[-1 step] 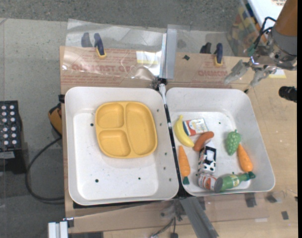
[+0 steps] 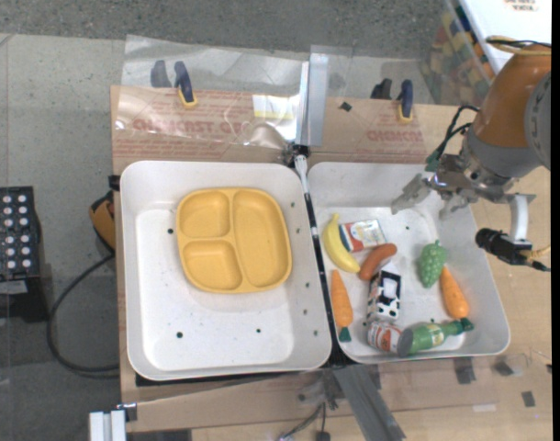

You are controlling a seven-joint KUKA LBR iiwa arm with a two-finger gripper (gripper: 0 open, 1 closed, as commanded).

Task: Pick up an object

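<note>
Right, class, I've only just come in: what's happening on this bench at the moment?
A robot arm reaches in from the right, its gripper open over the back of the right bin with nothing between its fingers. That bin holds toy food: a banana, two carrots, green grapes and a green bottle. The left bin holds a yellow divided plate.

One fixed cam above bench (image 2: 500, 118), slanted down over both bins (image 2: 138, 246)

Yellow three-section plate (image 2: 234, 239) in left white bin (image 2: 142, 338), two blue clamps (image 2: 182, 82) (image 2: 405, 98) on cardboard backing, black perforated box (image 2: 9, 237) at left, black cable (image 2: 64, 297) beside bin
</note>
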